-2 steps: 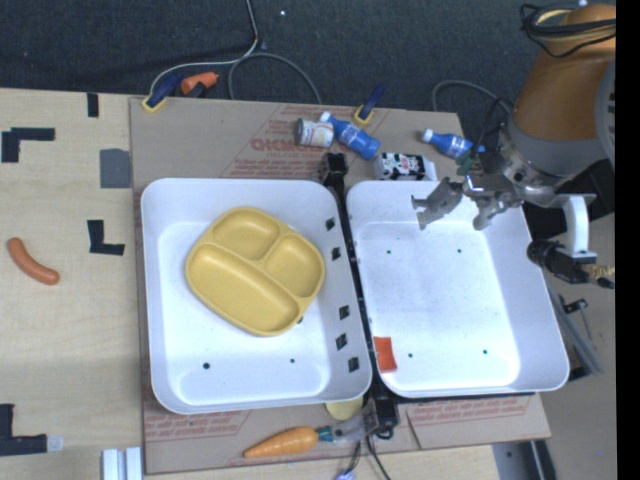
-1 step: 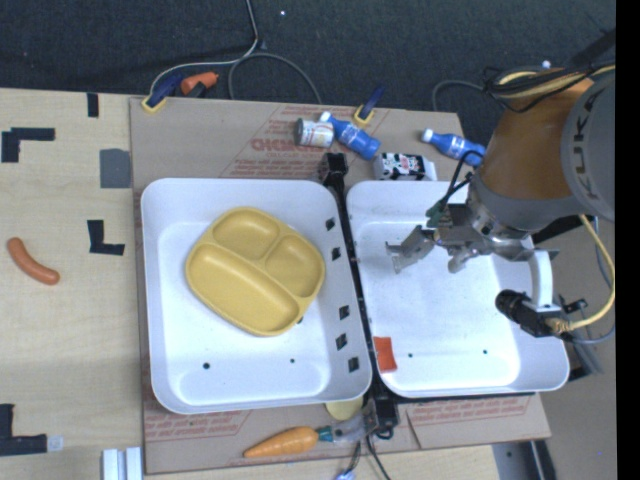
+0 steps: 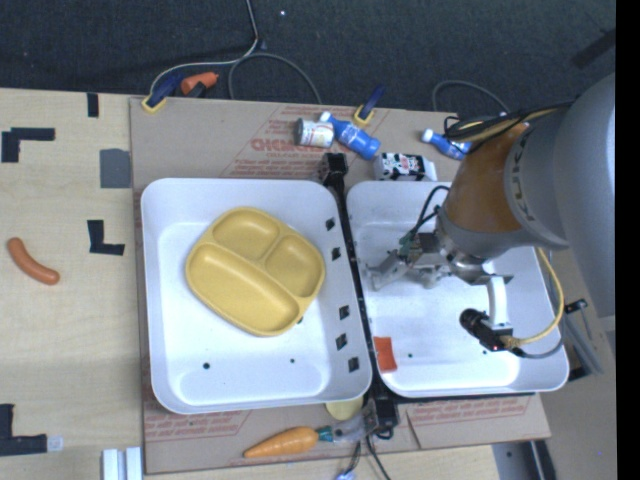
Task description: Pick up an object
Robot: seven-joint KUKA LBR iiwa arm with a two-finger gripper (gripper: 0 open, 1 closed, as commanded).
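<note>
Reaching: grey arm [image 3: 560, 168] with orange band comes in from the right, over the right bin
End effector [image 3: 405, 266]: low inside the right bin, near its left wall; whether it is released or clenched cannot be told, and nothing can be seen held in it
Left bin [image 3: 165, 338]: shallow, white, touching the right bin along a shared middle edge
Yellow tray [image 3: 255, 268]: three-compartment plastic dish lying flat in the left bin, upper centre, turned at a slant
Right bin [image 3: 440, 368]: shallow, white, partly covered by the arm
Orange tag [image 3: 384, 354]: small orange square on the floor of the right bin, near its lower left corner, apart from the end effector
Cable [image 3: 545, 318]: yellow and black, looping off the wrist over the right side of the right bin
Carrot [image 3: 280, 443]: orange toy on the tabletop just below the left bin
Sausage [image 3: 33, 261]: small red-orange piece on the tabletop, well left of the bins
Bottles [image 3: 340, 133]: white and blue items on the tabletop behind the bins
Clamp [image 3: 185, 86]: yellow and orange, at the upper left corner of the cardboard sheet
</note>
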